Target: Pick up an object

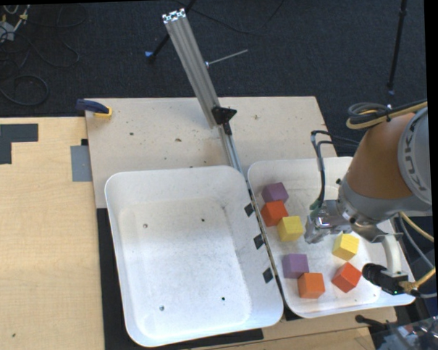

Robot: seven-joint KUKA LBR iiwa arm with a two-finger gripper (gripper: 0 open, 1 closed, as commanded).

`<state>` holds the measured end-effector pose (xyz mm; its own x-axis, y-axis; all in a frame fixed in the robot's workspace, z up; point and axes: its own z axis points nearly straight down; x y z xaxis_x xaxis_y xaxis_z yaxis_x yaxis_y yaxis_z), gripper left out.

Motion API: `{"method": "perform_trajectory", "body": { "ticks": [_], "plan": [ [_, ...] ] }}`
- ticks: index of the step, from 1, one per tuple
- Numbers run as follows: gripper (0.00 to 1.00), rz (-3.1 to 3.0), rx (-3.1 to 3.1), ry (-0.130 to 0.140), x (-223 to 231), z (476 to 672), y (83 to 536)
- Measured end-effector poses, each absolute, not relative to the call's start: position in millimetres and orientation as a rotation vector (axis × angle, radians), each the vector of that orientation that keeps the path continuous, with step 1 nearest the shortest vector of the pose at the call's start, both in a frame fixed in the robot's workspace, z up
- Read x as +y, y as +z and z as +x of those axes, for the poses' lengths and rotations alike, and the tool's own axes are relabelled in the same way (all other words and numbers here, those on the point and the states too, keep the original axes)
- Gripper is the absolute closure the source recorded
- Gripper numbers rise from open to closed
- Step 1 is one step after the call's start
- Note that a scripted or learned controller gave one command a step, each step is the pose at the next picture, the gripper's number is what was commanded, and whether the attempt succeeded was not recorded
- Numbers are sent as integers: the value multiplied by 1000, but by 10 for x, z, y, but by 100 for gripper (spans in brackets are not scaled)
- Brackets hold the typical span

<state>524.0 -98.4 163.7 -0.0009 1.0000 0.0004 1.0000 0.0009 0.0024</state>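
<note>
Closest to the camera, below the pincer (317, 230), an orange block (311, 285) and a red block (346, 277) sit in the right bin (306, 168), with a purple block (295, 264) beside them. A yellow block (345, 246) is just right of the pincer, another yellow cube (290, 228) just left. Can't tell how the pincer is set. Further back: an orange cube (273, 212) and a purple cube (275, 193).

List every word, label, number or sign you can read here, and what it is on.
No readable text in the camera view.
The checkered marker on top of the rail is a pattern, not letters.
The blocks, both bins and the bench bear no print.
The arm shows no legible label or brand.
</note>
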Motion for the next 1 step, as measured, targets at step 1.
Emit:
{"method": "perform_trajectory", "body": {
  "ticks": [1],
  "plan": [
    [100, 2219, 2222, 2, -988, 5313, 2079]
  ]
}}
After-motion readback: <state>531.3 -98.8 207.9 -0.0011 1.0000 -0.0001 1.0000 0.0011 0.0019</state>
